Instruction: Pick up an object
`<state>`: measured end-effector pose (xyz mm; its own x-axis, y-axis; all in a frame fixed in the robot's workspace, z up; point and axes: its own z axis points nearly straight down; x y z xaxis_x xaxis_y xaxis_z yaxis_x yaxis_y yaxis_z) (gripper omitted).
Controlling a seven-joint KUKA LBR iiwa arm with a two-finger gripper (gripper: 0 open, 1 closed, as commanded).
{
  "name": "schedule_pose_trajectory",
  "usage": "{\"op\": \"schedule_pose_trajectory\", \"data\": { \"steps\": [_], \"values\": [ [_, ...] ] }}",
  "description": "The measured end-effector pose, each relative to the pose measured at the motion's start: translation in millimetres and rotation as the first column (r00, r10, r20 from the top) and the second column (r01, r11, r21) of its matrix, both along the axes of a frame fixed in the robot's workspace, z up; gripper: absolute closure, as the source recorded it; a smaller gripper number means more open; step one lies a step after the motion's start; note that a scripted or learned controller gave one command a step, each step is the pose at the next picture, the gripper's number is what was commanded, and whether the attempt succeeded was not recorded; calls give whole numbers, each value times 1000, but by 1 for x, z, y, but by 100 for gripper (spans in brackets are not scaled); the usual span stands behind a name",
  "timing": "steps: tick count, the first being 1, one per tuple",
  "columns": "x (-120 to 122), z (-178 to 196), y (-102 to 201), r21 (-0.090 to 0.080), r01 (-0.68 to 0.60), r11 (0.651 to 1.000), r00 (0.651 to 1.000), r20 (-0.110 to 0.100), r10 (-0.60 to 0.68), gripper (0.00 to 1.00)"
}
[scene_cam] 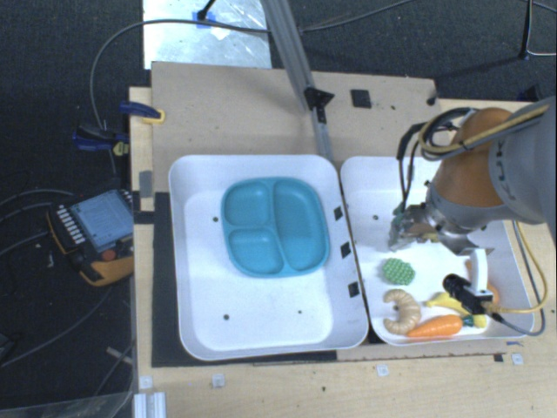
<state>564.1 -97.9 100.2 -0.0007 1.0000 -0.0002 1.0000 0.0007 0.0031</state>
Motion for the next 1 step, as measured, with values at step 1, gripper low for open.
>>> {"op": "schedule_pose_trajectory", "data": {
  "steps": [1],
  "values": [
    [-3, 56, 9, 0, -4, 1000, 1000, 2, 4, 100]
  ]
}}
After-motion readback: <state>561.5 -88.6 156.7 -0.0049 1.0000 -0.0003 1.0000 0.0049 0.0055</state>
